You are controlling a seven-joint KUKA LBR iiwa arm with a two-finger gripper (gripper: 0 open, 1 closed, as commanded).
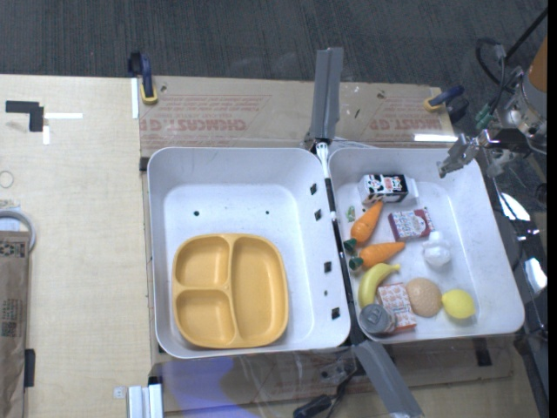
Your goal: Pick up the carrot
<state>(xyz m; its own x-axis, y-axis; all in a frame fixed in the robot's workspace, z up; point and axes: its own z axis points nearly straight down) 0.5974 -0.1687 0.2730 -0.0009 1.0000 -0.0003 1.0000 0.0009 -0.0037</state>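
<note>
A: Carrot status? Two carrots lie in the right bin (487, 233), near its left wall: upper carrot (368, 220) slanted just below the milk carton (385, 186), lower carrot (381, 253) just above the banana (377, 279). Both rest on the bin floor, untouched.

B: Gripper (452, 162)?

A: At the bin's upper right corner, above the rim, well apart from either carrot. Nothing between its fingers. How far open they stand, cannot tell; too small and blurred.

B: Progress, then?

A: Judged as not started. Approach, descent, grasp and lift all remain. The yellow plate (231, 290) sits in the left bin (235, 172), not involved.
</note>
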